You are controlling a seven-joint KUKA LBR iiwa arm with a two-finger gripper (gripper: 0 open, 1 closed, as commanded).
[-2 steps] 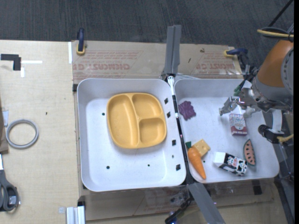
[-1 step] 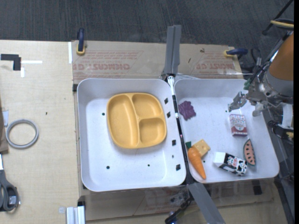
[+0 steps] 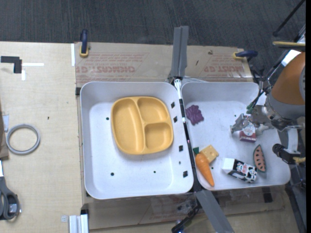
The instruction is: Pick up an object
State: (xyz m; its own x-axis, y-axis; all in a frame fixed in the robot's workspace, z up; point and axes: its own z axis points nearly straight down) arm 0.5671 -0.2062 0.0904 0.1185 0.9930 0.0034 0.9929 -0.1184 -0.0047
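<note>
My gripper (image 3: 241,125) is low in the right bin (image 3: 221,98), near its right side, directly over a small red and white packet (image 3: 248,136). It appears to touch the packet's top, and the contact itself is hidden. Other items in this bin are a purple grape bunch (image 3: 194,114), a yellow cheese wedge (image 3: 209,153), an orange carrot (image 3: 204,169), a black and white carton (image 3: 240,169) and a watermelon slice (image 3: 260,158). The grey arm with its orange band (image 3: 289,87) comes in from the right.
A yellow divided plate (image 3: 142,124) lies in the left bin (image 3: 95,169). A raised divider (image 3: 182,125) separates the bins. On the bench to the left are a grey tape ring (image 3: 22,139) and scissors (image 3: 7,205).
</note>
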